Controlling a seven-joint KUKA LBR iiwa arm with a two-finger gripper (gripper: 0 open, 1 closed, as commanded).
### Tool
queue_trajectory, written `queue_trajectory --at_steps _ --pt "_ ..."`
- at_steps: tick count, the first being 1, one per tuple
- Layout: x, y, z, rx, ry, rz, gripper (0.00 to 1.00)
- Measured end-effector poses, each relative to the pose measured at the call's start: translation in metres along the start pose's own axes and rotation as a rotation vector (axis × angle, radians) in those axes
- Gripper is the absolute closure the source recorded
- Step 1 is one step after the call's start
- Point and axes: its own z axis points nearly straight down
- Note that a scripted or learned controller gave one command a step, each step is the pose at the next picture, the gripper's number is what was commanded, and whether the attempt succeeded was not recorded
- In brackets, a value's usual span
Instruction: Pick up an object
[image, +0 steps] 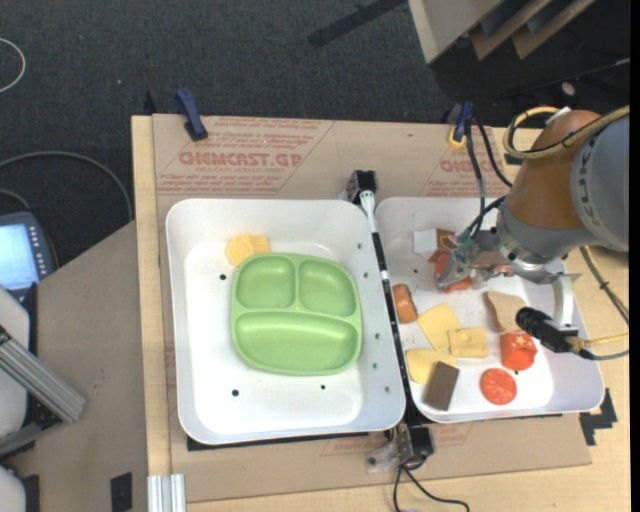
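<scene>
Two white bins (200, 330), one green tray (296, 313) (three compartments), one cracker (246, 247).

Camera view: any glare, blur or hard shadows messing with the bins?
Camera view: lighting soft and even, no hard shadows; mild sheen on the green plate; left bin near overexposed but edges readable; pincer area cluttered and slightly soft, food items in the right bin sharp enough.

Bright, even light from overhead on my bench. The white bins (190, 300) glow almost washed out, and the green tray (295, 315) shows a soft sheen. Shadows are faint. My arm (570, 190) looks slightly blurred; the dark floor stays dim.
</scene>
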Motion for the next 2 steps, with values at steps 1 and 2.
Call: queue_trajectory --at_steps 1,2 --pt "0.069 0.004 -0.086 -0.005 0.004 -0.009 1.0" --pt "0.135 -0.037 -0.133 0.002 0.005 -0.008 1.0"
